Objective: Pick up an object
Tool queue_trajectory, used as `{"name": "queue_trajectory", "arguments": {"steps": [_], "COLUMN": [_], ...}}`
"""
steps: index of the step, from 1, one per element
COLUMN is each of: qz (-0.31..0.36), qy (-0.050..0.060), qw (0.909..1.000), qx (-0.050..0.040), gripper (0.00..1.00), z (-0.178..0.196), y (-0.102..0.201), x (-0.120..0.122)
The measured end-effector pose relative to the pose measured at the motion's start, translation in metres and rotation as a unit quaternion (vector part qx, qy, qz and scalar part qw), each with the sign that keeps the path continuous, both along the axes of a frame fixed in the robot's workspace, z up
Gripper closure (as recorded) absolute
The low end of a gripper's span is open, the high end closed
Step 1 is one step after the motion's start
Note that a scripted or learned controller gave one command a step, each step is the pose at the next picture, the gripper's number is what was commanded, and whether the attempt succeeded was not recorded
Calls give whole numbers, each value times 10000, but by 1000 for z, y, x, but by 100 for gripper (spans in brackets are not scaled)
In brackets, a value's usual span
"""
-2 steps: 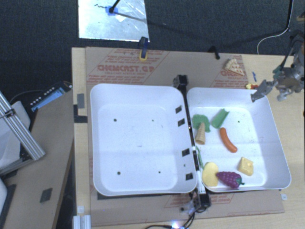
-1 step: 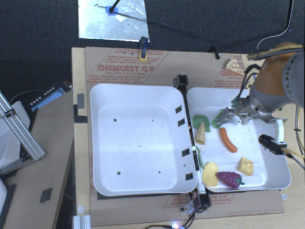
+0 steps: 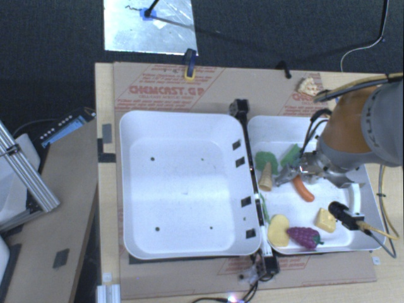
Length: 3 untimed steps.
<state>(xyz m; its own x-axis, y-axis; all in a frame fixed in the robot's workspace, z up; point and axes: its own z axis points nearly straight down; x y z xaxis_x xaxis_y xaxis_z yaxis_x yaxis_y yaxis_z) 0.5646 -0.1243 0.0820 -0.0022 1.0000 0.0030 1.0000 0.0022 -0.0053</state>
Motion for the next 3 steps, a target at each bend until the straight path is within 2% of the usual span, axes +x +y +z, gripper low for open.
{"name": "queue_trajectory", "arguments": {"steps": [1,2,3], "qz": [1,51,39], "qy": [-43,-101,-37], "qw": [10000,9999,10000], "qx": [-17,-7,0], "gripper": [100,100,100], "z": [13,109,103], "y": [-2,65,121], "x": [3,54,52]}}
